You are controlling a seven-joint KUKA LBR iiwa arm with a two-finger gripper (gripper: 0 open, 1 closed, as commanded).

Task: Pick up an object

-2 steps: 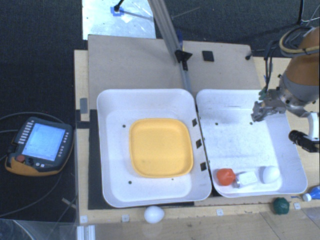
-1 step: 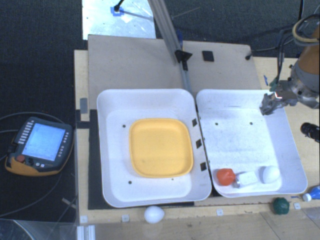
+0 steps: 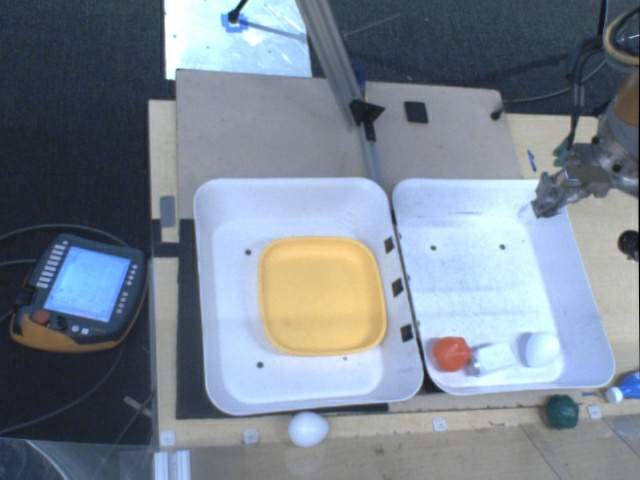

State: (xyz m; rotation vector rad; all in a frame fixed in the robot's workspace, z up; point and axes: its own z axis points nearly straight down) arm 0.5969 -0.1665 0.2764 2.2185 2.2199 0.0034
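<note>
The objects lie in the right bin [image 3: 560, 268], along its near edge: a red ball [image 3: 449, 352], a small white piece [image 3: 492, 358] just right of it, and a white ball [image 3: 540, 348] further right, close to the bin's near right corner. All three sit well apart from the gripper [image 3: 547, 204], which is at the far right rim of the same bin, approx. over the rim itself. So the objects are near & left of the gripper, w/ bare bin floor between them.

Left bin [image 3: 215, 268] holds a yellow plate [image 3: 322, 294], flat, roughly centred. Outside the bins on the worktop [image 3: 460, 438]: a white egg-like thing [image 3: 308, 429] just past the left bin's near edge, a dark green ball [image 3: 561, 411] near the right bin's near right corner, and a bit of blue & white [image 3: 622, 390] right of that at the picture's edge. A pendant w/ lit screen [image 3: 78, 290] lies on the dark floor at left. A grey pole [image 3: 330, 38] slants down from the far side to a black clamp between the bins.

Nothing stands between gripper and objects. The gripper end is small & blurred; whether the jaws are open or closed can't be told, and nothing is seen held in them.
</note>
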